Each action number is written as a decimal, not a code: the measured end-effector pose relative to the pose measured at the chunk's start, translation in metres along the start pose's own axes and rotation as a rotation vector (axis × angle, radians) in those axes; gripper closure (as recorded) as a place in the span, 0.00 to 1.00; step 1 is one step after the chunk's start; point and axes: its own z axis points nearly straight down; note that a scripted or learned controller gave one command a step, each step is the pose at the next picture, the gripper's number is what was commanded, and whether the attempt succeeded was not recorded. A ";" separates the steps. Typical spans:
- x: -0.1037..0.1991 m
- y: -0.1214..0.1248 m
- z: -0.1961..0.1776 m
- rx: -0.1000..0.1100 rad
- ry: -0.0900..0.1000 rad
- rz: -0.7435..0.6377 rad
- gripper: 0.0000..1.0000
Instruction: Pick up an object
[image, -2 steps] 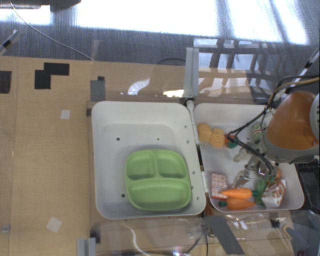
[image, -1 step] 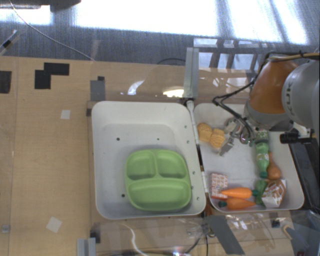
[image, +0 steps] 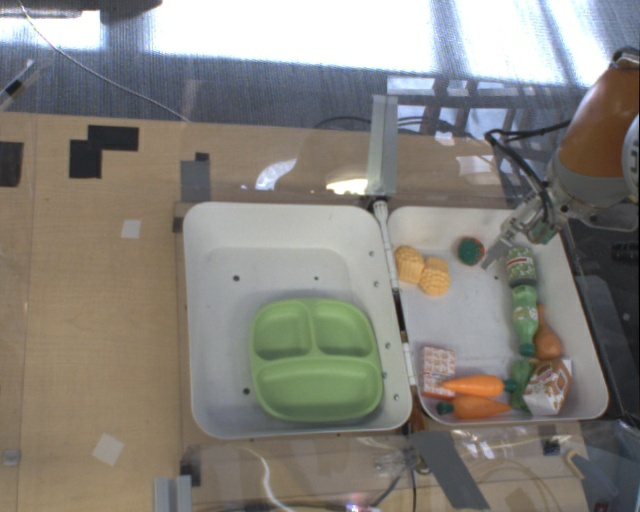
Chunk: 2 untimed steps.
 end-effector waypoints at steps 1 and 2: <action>-0.014 0.005 0.081 0.010 0.014 -0.020 0.00; 0.004 -0.022 0.080 0.002 0.004 -0.014 0.00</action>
